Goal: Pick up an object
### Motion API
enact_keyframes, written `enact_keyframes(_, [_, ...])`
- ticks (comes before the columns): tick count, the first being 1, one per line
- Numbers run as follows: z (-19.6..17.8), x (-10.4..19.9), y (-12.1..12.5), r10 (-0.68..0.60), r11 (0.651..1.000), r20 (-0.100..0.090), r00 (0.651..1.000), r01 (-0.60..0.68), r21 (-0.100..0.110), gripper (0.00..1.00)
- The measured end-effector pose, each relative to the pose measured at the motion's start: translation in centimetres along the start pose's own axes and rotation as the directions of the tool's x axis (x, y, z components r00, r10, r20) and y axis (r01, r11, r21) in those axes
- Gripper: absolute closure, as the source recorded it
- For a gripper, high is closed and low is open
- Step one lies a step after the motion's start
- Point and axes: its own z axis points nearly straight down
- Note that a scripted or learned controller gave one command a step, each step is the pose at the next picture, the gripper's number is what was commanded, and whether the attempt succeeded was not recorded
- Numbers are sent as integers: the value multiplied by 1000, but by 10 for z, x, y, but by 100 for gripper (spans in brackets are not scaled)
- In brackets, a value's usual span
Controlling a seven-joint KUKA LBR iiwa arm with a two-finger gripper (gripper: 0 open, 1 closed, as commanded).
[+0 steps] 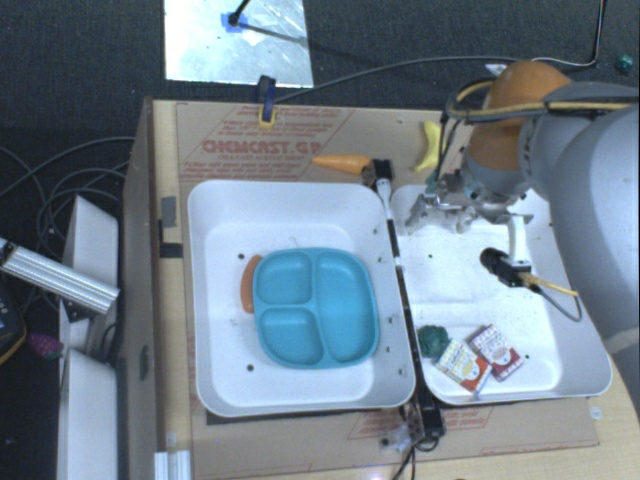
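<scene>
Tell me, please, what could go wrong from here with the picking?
1. The gripper sits at the far corner of the right bin, while the red packet, the orange packet and the green toy lie at its near end. Closing here would likely grab nothing.
2. Both packets lie flat and touch each other, so a grasp may slip or drag both.

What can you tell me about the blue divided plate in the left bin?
The blue divided plate is light blue, looks like plastic, with rounded corners and three compartments split by raised ridges. It lies flat, right side up, near the middle of the left bin. An orange sausage-shaped piece lies against its left rim.
</scene>
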Motion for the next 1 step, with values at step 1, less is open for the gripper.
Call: enact_keyframes(1, [0, 2, 0, -2, 1000, 0, 1000, 2, 0, 0])
